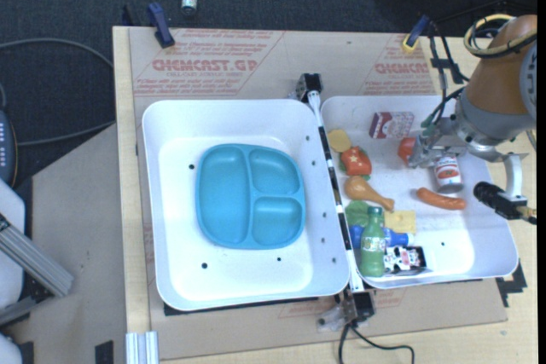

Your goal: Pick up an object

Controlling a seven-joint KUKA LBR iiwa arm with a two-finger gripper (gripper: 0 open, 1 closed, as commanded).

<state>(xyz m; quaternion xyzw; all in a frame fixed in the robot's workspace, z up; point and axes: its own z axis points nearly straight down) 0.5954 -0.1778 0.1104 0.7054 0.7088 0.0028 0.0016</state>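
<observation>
Nearest the camera, front of the right bin [478, 264]: a green bottle [373, 241] lying on its side, next to it a small dark printed packet [404, 258], and a yellow block [401, 221] just behind. All loose clutter (looks dumped in as pick targets, no order to it).

Left bin [171, 209] carries a blue divided tray [250, 194], lying flat in the middle with nothing in its compartments; likely a drop spot.

Mid right bin: a toy chicken leg [368, 190] near the divider, a red tomato-like piece [356, 159] behind it, a sausage [441, 199] further right. A small can [447, 173] stands upright just behind the sausage.

The gripper [431, 151] hangs low over the bin, right at the can and beside a small red item [407, 149]. Can't tell from this slant if the jaws are wide or closed, or if anything sits between them. Judgement: it's at the descend/grasp step, target probably the can or the red piece, both touching or nearly touching the tool. Risk: neighbours are close, a nudge could tip the can.

Far end: a red-and-white carton [389, 125] and a pale yellow piece [339, 140] near the back wall. The arm [499, 89] comes in from the right, orange band above the wrist.
</observation>
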